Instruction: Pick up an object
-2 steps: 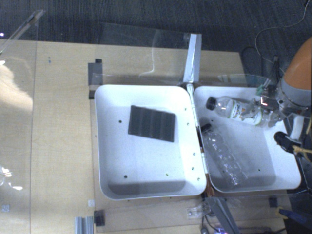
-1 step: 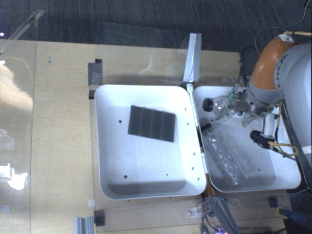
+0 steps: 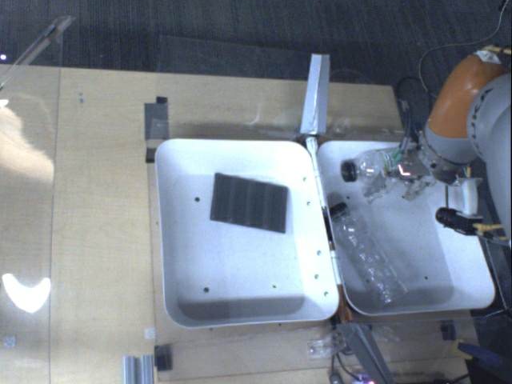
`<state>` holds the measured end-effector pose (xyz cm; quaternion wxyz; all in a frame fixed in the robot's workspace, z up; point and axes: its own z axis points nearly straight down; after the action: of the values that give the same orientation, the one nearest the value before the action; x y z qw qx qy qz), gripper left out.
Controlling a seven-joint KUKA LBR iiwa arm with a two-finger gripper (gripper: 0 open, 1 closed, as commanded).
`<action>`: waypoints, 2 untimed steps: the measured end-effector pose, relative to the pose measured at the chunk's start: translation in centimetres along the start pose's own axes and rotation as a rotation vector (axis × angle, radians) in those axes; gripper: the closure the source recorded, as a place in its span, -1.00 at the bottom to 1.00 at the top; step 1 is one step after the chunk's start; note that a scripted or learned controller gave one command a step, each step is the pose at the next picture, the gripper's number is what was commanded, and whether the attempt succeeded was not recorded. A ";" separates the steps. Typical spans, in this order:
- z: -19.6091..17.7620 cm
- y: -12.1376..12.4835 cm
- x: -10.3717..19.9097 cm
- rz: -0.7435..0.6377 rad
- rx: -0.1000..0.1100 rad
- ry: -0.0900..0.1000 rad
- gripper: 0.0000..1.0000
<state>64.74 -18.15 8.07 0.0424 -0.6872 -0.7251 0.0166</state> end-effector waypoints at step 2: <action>-0.3 -10.0 4.6 -0.547 -0.090 -0.091 -1.00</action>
<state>54.56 -14.15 9.33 -0.0176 -0.4655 -0.8849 0.0030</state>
